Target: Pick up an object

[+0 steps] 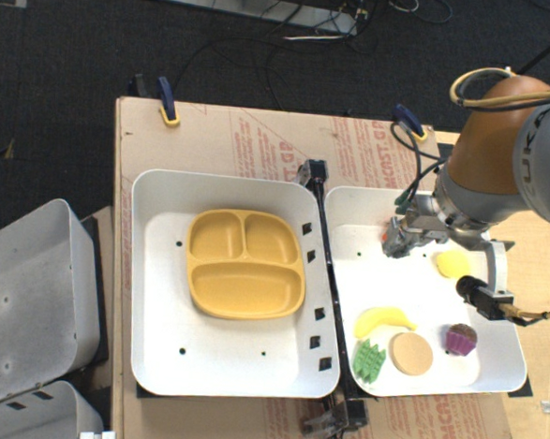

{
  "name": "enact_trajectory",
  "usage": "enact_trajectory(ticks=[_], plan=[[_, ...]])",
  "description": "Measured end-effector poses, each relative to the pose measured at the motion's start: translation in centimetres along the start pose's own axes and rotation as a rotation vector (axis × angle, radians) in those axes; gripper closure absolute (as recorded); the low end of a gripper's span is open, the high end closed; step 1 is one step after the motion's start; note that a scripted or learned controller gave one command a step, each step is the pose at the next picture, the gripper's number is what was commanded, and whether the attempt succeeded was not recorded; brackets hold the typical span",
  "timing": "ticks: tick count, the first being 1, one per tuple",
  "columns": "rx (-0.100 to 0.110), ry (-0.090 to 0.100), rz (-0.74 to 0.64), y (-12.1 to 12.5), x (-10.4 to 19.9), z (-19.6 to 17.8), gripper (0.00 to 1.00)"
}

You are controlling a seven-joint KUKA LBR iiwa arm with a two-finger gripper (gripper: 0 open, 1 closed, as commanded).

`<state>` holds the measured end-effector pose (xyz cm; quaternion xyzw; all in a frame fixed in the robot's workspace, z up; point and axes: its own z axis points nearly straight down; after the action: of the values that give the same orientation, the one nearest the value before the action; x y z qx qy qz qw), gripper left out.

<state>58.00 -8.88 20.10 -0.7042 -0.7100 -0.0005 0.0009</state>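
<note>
The right bin holds several small objects: a yellow banana, a round tan cookie, a green ridged piece, a purple piece and a yellow lemon-like piece. My gripper hangs over the bin's upper middle, left of the lemon-like piece and well above the banana. I see nothing between its fingers.
The left bin holds a yellow divided tray. A black divider runs between the bins. A grey container stands off the bench at the left. Blue clamps sit at the bench's back edge.
</note>
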Motion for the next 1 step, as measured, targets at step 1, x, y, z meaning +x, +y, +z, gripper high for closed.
enact_trajectory(ticks=[1], plan=[[0.0, 0.001, 0.0, 0.59, 5.49, 0.4, 1.0]])
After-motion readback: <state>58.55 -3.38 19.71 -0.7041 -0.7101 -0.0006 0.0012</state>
